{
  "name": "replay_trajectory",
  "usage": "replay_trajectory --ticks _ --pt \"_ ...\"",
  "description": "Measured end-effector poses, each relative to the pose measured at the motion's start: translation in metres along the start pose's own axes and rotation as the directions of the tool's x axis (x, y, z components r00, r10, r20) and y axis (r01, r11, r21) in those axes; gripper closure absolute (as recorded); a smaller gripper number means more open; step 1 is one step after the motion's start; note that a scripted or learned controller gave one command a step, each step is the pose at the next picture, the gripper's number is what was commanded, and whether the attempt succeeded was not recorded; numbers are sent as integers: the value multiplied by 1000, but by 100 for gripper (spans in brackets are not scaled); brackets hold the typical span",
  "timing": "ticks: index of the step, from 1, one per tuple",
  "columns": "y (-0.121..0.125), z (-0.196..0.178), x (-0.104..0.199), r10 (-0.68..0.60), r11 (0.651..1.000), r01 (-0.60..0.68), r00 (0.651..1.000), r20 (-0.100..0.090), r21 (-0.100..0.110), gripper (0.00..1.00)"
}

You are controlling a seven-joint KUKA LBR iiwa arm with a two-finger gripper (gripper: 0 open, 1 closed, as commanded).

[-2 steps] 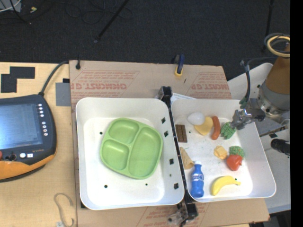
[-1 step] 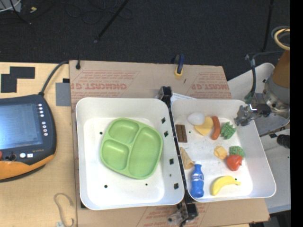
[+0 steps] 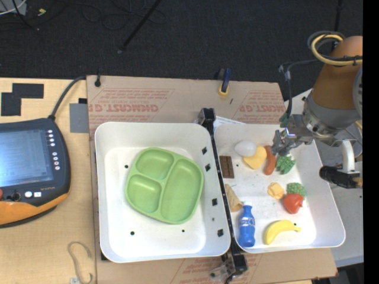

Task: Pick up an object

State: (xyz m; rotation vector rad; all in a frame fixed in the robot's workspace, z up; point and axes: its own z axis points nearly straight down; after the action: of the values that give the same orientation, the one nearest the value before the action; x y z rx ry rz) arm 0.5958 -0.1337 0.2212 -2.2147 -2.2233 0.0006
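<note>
My gripper (image 3: 283, 144) hangs over the far right part of the right bin (image 3: 331, 218), just above an orange carrot (image 3: 270, 161) and a green broccoli piece (image 3: 286, 165). Nothing shows as held in it. Beside them lie a white egg (image 3: 244, 148) and a yellow fruit piece (image 3: 256, 158). Nearer the front are a small yellow piece (image 3: 275, 190), a red strawberry with a green top (image 3: 294, 200), a banana (image 3: 280, 231), a blue bottle (image 3: 246, 225), a tan wedge (image 3: 233, 198) and a brown chocolate bar (image 3: 226, 166).
The left bin (image 3: 112, 158) holds a green divided plate (image 3: 164, 184). A black divider (image 3: 216, 182) runs between the bins. A tablet-like controller (image 3: 29, 164) lies at the far left. The arm's grey body (image 3: 334, 108) stands over the bench's right edge.
</note>
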Motion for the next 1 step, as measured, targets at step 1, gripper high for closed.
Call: replay_trajectory --ticks 1 --pt "6 9 52 1 1000 -1 1000 1 1 100"
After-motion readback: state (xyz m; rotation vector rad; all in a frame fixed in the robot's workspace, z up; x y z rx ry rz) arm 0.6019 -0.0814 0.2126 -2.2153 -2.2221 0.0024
